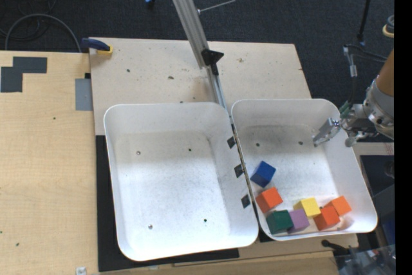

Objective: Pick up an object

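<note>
Blocks are what I am after, and none is in my hand (335, 130) yet: it hangs at the right bin's (302, 109) far right rim, well apart from them, and I cannot tell from this slant whether it is spread or pressed together. I see nothing held there.

Working outward from the hand, the bin floor beneath it is bare. Nearest along the floor is the blue block (262, 174), sitting alone by the divider between the bins. Just past it lies an orange block (270, 198), and beyond that the cluster crowds the near edge: green block (279, 221), purple block (299, 219), yellow block (310, 207) and two more orange ones, touching or nearly so.

My judgement is that the blue block is the best target. It has open floor on most sides, so the hand can straddle it without nudging a neighbour. I would line the hand up with two flat faces, not the corners, come straight down, and watch the divider wall beside it. The left bin (129, 132) and the surface (154, 67) behind play no part.
</note>
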Action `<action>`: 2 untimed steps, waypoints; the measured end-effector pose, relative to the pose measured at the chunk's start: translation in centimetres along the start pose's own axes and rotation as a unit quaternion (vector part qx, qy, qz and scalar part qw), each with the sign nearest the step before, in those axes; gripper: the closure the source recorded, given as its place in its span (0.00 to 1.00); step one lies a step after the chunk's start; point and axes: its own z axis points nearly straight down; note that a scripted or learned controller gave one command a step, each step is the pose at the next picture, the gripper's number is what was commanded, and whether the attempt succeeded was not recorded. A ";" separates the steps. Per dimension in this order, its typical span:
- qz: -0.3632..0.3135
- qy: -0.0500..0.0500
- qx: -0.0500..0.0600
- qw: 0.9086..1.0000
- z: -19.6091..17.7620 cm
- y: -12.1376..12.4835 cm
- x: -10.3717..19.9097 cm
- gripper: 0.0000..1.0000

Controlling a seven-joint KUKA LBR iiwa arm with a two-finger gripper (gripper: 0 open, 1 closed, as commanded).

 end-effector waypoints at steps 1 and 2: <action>-0.001 0.001 0.003 1.000 6.7 -0.3 2.5 0.00; 0.002 0.000 0.000 1.000 2.4 -4.8 3.3 0.00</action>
